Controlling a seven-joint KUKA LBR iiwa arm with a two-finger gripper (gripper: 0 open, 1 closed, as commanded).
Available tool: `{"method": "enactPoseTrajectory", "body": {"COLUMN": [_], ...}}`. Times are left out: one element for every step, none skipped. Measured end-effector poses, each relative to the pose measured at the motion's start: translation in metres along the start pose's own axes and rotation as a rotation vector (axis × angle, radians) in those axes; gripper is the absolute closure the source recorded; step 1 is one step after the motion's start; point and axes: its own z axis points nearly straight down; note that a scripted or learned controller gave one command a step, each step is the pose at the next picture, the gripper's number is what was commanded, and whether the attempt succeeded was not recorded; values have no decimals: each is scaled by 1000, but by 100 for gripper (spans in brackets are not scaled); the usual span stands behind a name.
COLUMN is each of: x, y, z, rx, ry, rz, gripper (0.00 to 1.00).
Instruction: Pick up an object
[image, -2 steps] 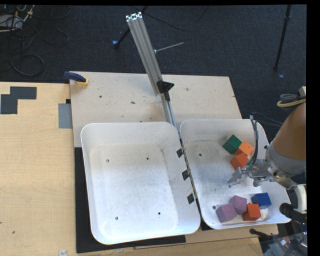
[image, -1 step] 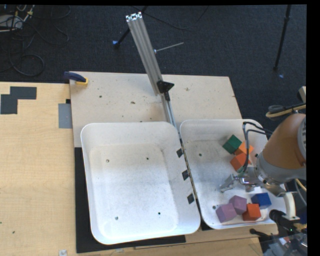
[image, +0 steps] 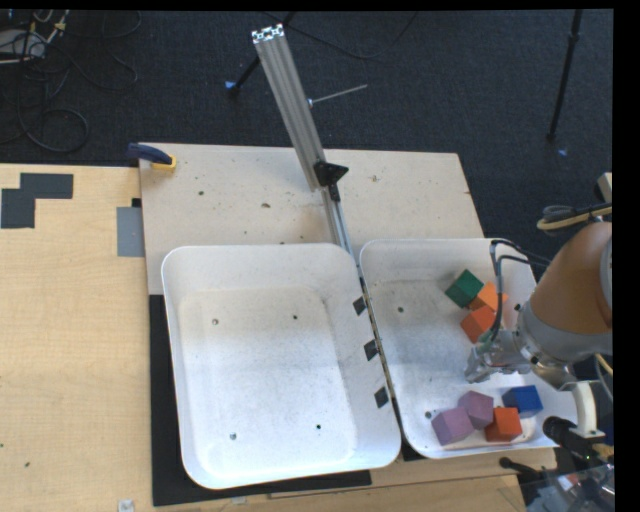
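Reaching in from the right, the grey arm (image: 570, 300) with its orange band hangs over the right bin (image: 420, 270). Its claw (image: 487, 362) is low inside that bin, over bare floor between two groups of blocks. Cannot tell if the claw is spread or pressed together, too small and blurred; nothing visibly between its tips.

Upper group, just above the claw: green block (image: 464, 288), orange block (image: 488, 298) beside it, red-orange block (image: 477, 323) below, all touching or nearly so. Lower group near the bin's front rim: two purple blocks (image: 463, 417) side by side, orange-red block (image: 504, 425) touching them, blue block (image: 523, 400) just above that.

Left bin (image: 200, 300) sits beside it on the tabletop (image: 240, 190). Slanted aluminium rail (image: 295, 110) runs down to where the bins meet. Small blue-yellow clamp (image: 152, 156) at the tabletop's far left corner.
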Motion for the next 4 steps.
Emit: {"method": "enactPoseTrajectory", "body": {"x": [2, 3, 2, 44], "y": [1, -8, -7, 4], "z": [-42, -91, -110, -109], "rx": [-3, -4, -3, -1], "ry": [-3, -4, -3, -1], "rz": [-10, -10, -11, -13], "gripper": [100, 100, 100, 100]}}
